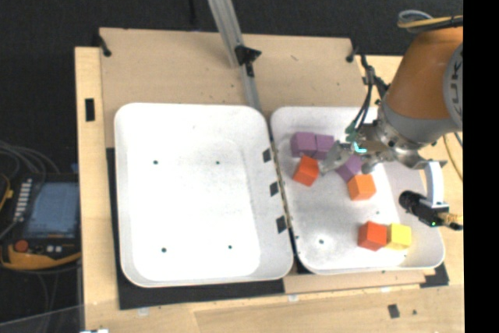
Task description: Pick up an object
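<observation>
End effector (348, 154) low over the blocks in your right bin (327, 249).

You see it just beside a purple block (351, 166), with an orange cube (361, 186) touching that at 5 o'clock. Whether the end effector is wide or narrow, you cannot tell. At its 9 o'clock lie a purple block (312, 143) and an orange block (306, 170); an orange-red block (374, 235) and a yellow cube (400, 235) sit touching at 5 o'clock.

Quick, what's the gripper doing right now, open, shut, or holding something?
Gripper: open or shut cannot be told; it sits low in the right white bin, beside a purple block.
</observation>
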You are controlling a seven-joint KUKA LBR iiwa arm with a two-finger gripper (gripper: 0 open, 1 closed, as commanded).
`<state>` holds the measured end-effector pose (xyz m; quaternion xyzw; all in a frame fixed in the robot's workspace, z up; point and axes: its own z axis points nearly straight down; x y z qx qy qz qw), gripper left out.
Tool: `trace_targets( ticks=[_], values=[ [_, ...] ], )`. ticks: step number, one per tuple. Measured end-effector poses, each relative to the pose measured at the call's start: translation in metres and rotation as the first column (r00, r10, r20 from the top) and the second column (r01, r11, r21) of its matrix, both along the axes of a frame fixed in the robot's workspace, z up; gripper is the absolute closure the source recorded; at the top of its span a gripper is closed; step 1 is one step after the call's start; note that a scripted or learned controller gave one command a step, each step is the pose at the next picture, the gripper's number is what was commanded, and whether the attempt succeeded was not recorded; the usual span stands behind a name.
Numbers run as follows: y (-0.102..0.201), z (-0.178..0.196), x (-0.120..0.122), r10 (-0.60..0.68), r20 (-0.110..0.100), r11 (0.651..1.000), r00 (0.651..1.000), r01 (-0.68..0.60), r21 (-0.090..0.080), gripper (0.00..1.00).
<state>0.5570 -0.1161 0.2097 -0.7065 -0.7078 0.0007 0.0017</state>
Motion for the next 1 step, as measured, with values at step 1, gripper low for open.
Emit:
trace_targets(
  ticks=[1],
  values=[
    [-0.0001,0.002,0.0009,-0.002,0.005,1.0,1.0,0.002,-0.001,0.0]
  ],
)
